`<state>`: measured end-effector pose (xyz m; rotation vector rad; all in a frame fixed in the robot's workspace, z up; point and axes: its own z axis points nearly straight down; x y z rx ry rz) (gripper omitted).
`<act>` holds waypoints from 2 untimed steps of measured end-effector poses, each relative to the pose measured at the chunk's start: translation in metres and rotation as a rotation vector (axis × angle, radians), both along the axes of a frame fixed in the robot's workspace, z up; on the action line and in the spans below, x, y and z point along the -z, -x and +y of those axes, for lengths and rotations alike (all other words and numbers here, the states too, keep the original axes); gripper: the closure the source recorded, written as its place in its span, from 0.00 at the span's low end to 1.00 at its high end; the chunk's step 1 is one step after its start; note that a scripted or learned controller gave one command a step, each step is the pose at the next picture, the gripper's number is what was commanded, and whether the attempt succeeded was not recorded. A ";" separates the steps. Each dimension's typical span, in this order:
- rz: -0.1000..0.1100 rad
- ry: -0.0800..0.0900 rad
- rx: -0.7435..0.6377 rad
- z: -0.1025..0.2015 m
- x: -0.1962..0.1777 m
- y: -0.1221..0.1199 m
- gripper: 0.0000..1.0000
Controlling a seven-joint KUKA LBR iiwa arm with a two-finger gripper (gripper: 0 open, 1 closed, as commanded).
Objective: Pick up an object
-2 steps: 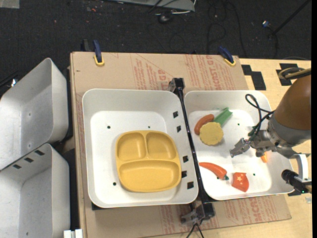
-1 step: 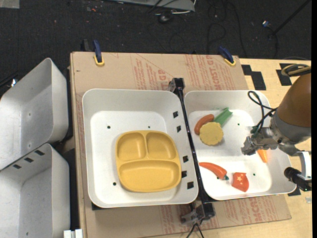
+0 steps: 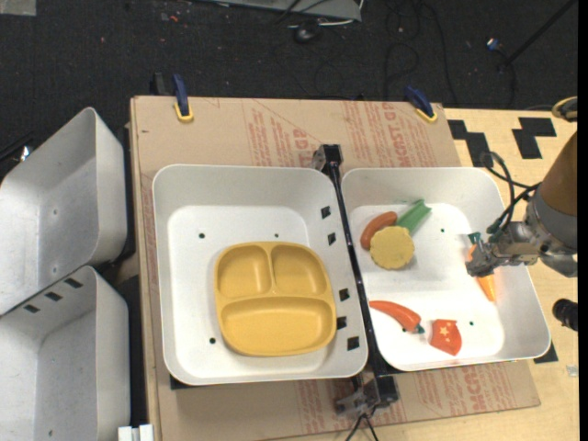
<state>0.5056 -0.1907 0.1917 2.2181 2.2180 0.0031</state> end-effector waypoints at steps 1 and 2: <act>0.001 0.000 -0.002 0.000 -0.028 -0.001 1.00; 0.003 -0.003 -0.007 0.044 -0.035 -0.008 1.00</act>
